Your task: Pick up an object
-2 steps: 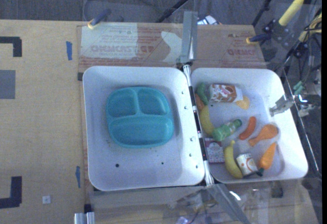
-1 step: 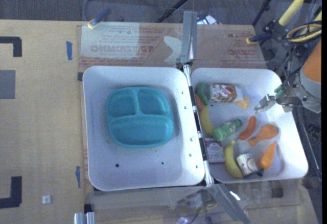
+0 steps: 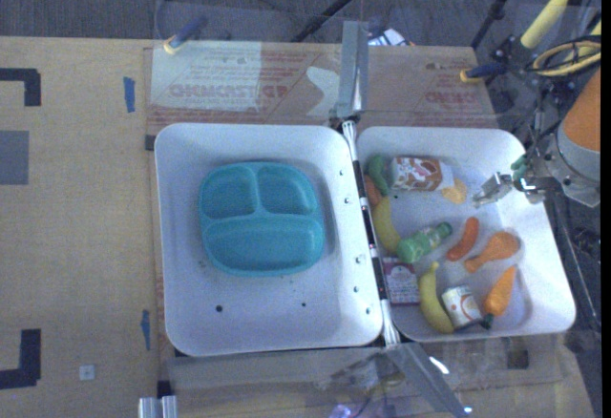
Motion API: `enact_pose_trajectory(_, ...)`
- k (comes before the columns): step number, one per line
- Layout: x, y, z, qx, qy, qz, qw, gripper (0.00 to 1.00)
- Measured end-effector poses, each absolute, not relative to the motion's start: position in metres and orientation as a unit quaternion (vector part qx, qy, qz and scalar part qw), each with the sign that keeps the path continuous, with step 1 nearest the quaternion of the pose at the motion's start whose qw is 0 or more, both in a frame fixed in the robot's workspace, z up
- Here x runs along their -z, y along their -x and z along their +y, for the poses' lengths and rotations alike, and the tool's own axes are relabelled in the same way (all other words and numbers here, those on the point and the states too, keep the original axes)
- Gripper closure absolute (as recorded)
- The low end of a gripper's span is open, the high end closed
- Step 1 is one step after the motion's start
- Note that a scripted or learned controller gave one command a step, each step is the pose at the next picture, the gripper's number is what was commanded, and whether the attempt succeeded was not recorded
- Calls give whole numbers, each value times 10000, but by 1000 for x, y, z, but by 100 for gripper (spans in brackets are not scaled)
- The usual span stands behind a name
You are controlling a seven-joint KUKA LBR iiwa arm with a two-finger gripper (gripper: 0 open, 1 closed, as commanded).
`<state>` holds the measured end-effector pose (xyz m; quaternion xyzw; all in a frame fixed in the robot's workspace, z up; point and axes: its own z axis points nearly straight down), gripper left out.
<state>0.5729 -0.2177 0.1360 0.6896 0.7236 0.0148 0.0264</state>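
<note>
1. White plastic forms both shallow bins: the left bin (image 3: pixel 181 311) fills the middle of the frame and the right bin (image 3: pixel 549 254) sits at centre right, their inner rims touching.
2. A teal divided plate (image 3: pixel 262 218) lies alone in the left bin, its large compartment toward the bottom of the frame.
3. The right bin is crowded. A ketchup bottle (image 3: pixel 420 174) lies along its upper edge, long axis nearly horizontal, with a green piece just left of it.
4. A yellow banana (image 3: pixel 385 226) runs down the left wall; a small green bottle (image 3: pixel 423 241) lies beside it, tilted up toward the right.
5. An orange carrot (image 3: pixel 465 238), an orange spoon-like piece (image 3: pixel 494 250) and another carrot (image 3: pixel 501 290) lie on slants in the lower right part.
6. A second banana (image 3: pixel 434 303) curves along the bottom, touching a small can (image 3: pixel 462 305).
7. The gripper (image 3: pixel 496 185) hangs over the bin's upper right, near the ketchup bottle's cap end; nothing sits between its fingers, and whether the jaws are open or closed I cannot tell.
</note>
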Motion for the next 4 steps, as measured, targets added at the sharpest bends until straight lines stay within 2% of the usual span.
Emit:
enact_pose_trajectory(2,-134,-583,-218,-169,-6783,7340,309,0)
enact_pose_trajectory(4,-134,-582,-218,-162,-6689,7425,309,0)
